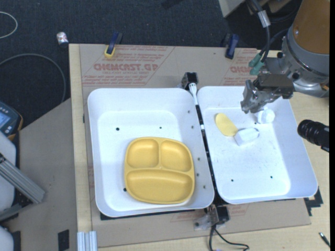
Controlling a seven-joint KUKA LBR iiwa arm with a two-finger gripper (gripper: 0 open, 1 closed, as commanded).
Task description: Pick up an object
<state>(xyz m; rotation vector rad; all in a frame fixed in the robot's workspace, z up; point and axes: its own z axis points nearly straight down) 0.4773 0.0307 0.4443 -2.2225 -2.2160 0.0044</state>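
The right bin (293, 184) holds three small objects near its far side. A flat yellow oval piece (225, 124) lies nearest the divider. A white lump (246, 136) rests just right of it. Another small white object (266, 116) lies farther back, close under the gripper. My gripper (253, 105) hangs over the far part of the right bin, above and slightly left of that white object. Nothing shows between its fingers.
A yellow divided plate (158, 170) fills the near half of the left bin (104, 114). The bins sit on a cardboard sheet (141, 67) held by clamps at the back. A black brush-like tool (190, 82) lies along the divider's far end.
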